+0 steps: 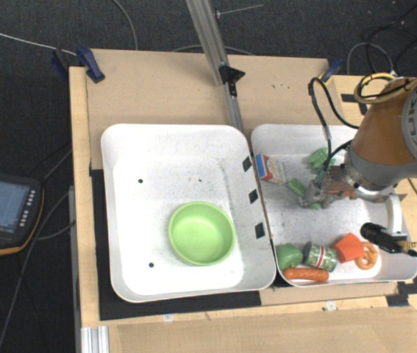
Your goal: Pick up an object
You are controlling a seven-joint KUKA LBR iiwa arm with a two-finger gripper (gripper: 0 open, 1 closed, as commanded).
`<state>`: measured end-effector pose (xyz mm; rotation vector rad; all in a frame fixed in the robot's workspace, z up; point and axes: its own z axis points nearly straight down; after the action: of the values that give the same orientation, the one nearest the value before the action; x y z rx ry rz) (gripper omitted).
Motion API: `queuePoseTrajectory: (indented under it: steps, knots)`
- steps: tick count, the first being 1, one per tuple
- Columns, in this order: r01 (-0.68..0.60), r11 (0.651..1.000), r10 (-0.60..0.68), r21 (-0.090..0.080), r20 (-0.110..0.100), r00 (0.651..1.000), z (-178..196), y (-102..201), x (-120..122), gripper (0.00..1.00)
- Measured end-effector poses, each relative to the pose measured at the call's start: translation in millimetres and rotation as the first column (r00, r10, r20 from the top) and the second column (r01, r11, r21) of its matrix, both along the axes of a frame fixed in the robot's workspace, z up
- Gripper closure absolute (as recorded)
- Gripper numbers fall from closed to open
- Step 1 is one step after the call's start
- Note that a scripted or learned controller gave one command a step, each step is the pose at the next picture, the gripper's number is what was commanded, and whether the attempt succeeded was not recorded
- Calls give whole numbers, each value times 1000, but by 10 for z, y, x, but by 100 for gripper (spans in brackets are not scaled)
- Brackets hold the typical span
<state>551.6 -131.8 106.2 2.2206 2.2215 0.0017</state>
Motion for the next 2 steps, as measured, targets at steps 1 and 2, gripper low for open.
queuePoseTrajectory:
  steps: [1,2]
  knots:
    - [0,1000,0,-1,5,1000,627,21,31,100]
    - [0,1000,0,-1,3,1000,1065,-28,22,100]
